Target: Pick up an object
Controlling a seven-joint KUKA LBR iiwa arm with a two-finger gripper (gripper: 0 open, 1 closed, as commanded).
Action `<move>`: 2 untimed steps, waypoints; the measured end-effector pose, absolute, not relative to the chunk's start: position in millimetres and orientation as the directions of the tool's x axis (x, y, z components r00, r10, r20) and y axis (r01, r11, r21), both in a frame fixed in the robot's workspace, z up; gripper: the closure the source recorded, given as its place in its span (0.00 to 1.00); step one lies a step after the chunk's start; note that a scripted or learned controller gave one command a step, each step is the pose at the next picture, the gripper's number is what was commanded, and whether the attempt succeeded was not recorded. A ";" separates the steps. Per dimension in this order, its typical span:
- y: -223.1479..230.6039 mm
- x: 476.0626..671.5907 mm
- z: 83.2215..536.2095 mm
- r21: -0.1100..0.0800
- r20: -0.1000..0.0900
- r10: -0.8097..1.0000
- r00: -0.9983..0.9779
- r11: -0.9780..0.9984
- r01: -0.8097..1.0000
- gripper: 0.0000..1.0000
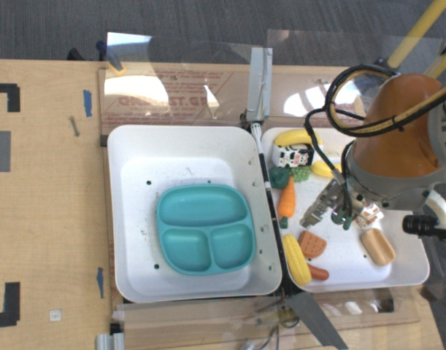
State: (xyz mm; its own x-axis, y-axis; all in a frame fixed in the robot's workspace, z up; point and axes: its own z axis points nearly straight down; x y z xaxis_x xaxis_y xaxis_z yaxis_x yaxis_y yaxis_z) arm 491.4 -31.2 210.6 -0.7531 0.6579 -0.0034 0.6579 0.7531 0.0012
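Note:
The right bin [409, 272] holds several toy foods. A banana [295, 137] lies at the back, with a black-and-white cow figure [293, 156] and a green piece [281, 176] below it. An orange carrot [286, 200] lies near the left wall. A yellow corn cob [296, 258], an orange-brown slice [312, 244] and a small red piece [318, 273] are at the front. A tan bread roll [378, 247] lies at the right. My gripper [326, 221] hangs over the bin's middle, between the carrot and the roll, open with bare bin floor between its fingers.
The left bin [128, 195] holds a teal divided plate [206, 227]. A raised divider [270, 195] separates the two bins. The arm's orange band [398, 126] and black cables [354, 100] hang over the right bin's back right. A small white-and-red piece [369, 211] lies beside the gripper.

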 end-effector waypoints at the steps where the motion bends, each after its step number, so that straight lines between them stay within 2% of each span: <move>1: -17.0 505.5 272.3 0.002 -0.004 0.811 -0.585 0.585 0.811 1.00; 2: 21.5 480.4 248.5 -0.005 0.002 0.868 -0.497 0.497 0.868 1.00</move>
